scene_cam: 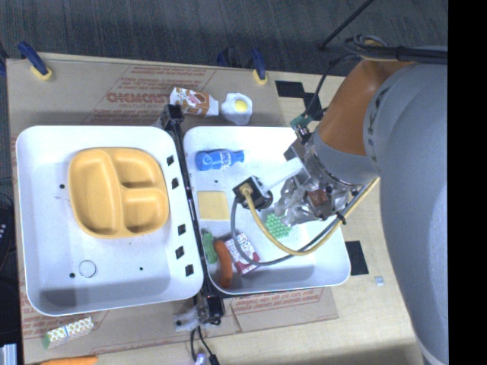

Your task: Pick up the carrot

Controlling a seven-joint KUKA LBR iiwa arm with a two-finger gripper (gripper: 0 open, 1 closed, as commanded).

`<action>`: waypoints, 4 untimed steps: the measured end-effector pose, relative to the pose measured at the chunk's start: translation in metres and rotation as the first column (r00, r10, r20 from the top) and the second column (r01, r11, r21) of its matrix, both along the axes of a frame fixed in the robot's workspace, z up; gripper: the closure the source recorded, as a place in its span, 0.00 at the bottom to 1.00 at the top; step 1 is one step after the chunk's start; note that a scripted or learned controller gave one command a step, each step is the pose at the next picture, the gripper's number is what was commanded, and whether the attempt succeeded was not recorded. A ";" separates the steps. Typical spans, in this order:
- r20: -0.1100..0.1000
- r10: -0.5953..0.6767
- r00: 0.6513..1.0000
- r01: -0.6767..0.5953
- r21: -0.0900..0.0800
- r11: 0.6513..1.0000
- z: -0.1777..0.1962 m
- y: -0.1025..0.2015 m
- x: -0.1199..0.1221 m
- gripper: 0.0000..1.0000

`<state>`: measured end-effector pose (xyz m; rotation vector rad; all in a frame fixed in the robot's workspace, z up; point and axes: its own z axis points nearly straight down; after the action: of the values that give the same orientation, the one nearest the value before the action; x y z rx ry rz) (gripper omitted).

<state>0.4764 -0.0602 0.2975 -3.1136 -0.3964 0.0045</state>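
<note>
The carrot (pixel 225 258) lies in the right bin (pixel 327 268) at its lower left corner, green top (pixel 208 243) pointing up the bin wall, touching a red-and-white packet (pixel 245 251). Above the carrot sits a yellow slice (pixel 213 204), then a blue bottle (pixel 217 159). The gripper (pixel 293 210) hovers right of the carrot (whether its fingers are apart or together, I cannot tell). Left of the carrot, the other bin (pixel 38 280) holds a yellow divided plate (pixel 118 190).

The carrot (pixel 224 255) is lying in the right bin (pixel 327 268), near its lower left corner, touching a red and white packet (pixel 245 252). Up from the carrot, a blue bottle (pixel 218 159) is lying. The gripper (pixel 293 211) is hanging to the carrot's right.
</note>
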 end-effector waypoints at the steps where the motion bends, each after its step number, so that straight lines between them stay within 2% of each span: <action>1: -0.001 0.000 1.000 0.000 0.001 1.000 0.000 0.001 0.000 0.00; 2: -0.003 -0.048 0.999 0.048 0.001 0.999 -0.107 0.005 0.020 0.00; 3: -0.003 -0.033 0.999 0.033 0.001 0.999 -0.106 0.027 0.089 0.00; 4: -0.004 -0.009 1.000 0.009 0.001 1.000 -0.107 0.069 0.053 0.00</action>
<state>0.5290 0.0084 0.1908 -3.1136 -0.3827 0.0108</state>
